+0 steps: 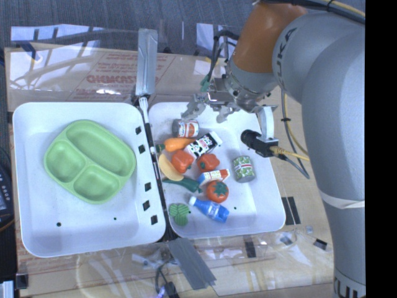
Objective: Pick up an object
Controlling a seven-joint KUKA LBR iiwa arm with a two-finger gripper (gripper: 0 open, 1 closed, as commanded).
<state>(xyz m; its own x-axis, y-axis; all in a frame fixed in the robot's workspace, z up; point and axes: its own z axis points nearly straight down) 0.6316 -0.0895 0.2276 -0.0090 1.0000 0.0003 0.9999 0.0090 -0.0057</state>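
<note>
While the grey arm (pixel 322 104) bends over the right white bin (pixel 267 197), its gripper (pixel 208 107) hangs spread wide, holding nothing, above one small tin can (pixel 186 128) and two red tomatoes (pixel 217 191).

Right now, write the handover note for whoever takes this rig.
End effector: open, holding nothing, over the far end of the right bin.
Things: small can just below it; carrot, milk carton, tomato, blue bottle and green-label can piled in that bin. Green divided plate in the left bin.
Done: nothing lifted.
Left: grasp and lift one object.
</note>
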